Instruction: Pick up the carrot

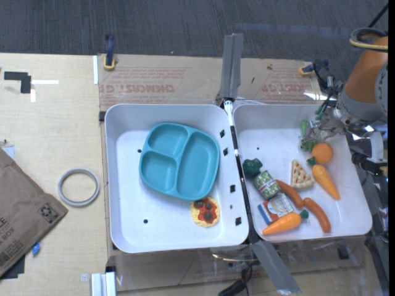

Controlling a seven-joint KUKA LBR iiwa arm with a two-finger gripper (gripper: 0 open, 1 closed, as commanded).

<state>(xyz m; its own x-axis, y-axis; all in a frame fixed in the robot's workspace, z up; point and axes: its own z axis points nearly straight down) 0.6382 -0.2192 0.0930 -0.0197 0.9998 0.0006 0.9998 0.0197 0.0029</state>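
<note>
I have two carrots in the right bin (364,227). One lies near the right wall (325,181), tip pointing toward the front corner, its green top just beside an orange (321,153). The other (284,222) lies near the front edge, on a small carton (276,207), with a sausage (317,214) just beside its leafy end.

The gripper (316,131) sits in the bin's back right part, just above the orange and close to some greenery (305,128). From this slant I cannot tell how wide the pincer stands, and I see nothing carrot-like in it.

The near-wall carrot looks the closer target to me. To do this well I would shift forward past the orange, centre over the carrot's thick middle, and turn the wrist so the closing line crosses its long axis. The risks I see are clipping the orange or the waffle wedge (301,174) beside it, and the carrot rolling toward the wall.

The arm (364,79) comes in from the right, wrist bent down into the bin.
</note>
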